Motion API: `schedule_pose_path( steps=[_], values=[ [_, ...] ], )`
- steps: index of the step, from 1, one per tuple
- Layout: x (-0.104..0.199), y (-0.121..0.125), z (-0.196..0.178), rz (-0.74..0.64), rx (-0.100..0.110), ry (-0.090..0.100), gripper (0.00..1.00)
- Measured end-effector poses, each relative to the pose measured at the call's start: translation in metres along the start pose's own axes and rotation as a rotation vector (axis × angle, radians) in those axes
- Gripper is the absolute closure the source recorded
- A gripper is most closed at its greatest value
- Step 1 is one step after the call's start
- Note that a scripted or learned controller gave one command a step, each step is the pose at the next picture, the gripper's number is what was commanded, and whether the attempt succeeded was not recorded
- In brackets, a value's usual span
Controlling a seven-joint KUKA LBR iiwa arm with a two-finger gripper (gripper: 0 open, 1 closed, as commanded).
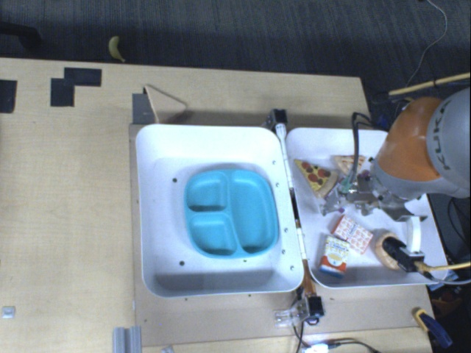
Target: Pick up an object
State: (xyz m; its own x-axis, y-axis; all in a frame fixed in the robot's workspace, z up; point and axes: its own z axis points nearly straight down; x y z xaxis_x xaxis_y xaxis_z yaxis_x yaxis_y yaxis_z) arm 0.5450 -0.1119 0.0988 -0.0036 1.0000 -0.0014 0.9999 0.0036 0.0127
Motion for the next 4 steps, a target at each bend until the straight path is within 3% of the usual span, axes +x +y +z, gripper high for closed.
schedule_pose_path(
  steps=[1, 2, 3, 4],
  values=[
    [0.001, 0.001, -0.011, -0.001, -0.002, 0.000, 1.00],
    [0.001, 0.001, -0.011, -0.002, -0.002, 0.001, 0.00],
    [0.002, 0.003, -0.021, -0.003, -0.005, 0.001, 1.00],
    [0.002, 0.003, -0.021, -0.004, -0.005, 0.001, 0.00]
  ],
)
